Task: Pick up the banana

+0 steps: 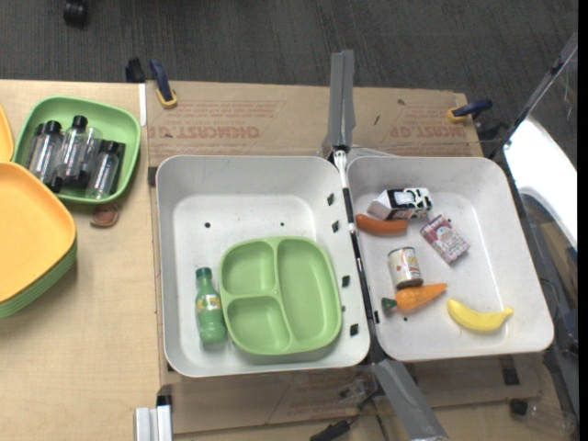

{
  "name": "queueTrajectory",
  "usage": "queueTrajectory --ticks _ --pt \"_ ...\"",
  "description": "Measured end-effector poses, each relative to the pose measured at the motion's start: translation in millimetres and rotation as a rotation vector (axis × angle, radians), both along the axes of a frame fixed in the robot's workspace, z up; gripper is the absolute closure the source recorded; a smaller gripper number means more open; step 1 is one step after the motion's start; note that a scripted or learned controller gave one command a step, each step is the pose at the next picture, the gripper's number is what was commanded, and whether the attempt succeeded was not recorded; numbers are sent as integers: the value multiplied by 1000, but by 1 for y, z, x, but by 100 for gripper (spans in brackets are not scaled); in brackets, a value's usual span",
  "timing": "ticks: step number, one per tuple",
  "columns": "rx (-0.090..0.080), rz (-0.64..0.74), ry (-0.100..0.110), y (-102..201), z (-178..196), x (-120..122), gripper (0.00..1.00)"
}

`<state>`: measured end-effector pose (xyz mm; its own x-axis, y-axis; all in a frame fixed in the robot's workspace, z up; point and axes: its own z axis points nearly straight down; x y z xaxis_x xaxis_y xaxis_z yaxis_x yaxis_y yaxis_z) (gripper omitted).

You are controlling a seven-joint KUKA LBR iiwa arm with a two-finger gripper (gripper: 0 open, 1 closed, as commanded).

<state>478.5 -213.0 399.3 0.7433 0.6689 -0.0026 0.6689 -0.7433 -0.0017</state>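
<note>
A yellow banana [479, 316] lies in the right bin [514, 246], near its front right corner, curved with its ends pointing up and to the right. Just left of it rests an orange carrot [416, 299].
The right bin also holds a small can [404, 267], a red sausage [380, 225], a black and white toy [407, 201] and a pink packet [445, 239]. In the left bin [184, 200] sit a green divided tray [277, 295] and a green bottle [209, 307]. Orange plates [32, 237] and a green tray of bottles [78, 150] stand at left.
</note>
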Motion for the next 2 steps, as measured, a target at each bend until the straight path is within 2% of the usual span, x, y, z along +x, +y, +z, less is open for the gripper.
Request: queueTrajectory --ticks 1,2 --pt "0 -19 2 -5 -12 0 100" --pt "-1 2 1 -4 -2 8 100"
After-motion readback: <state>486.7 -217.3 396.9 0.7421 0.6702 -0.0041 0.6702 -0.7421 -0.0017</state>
